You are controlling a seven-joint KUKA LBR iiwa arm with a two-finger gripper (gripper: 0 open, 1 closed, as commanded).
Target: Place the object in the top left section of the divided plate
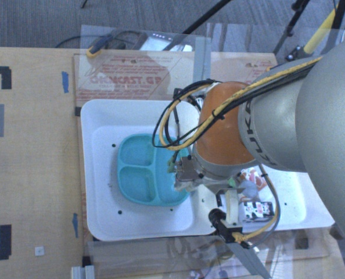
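Over the right bin (288, 205) my bulky arm (277, 121) masks the tool, grip unreadable; smooth turquoise three-section plate (140, 170) lies left.

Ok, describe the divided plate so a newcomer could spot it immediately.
Find the left white bin of the two on the bench. The divided plate lies flat inside it, partly under the grey arm with its orange band. It is turquoise, with raised ridges splitting it into sections.
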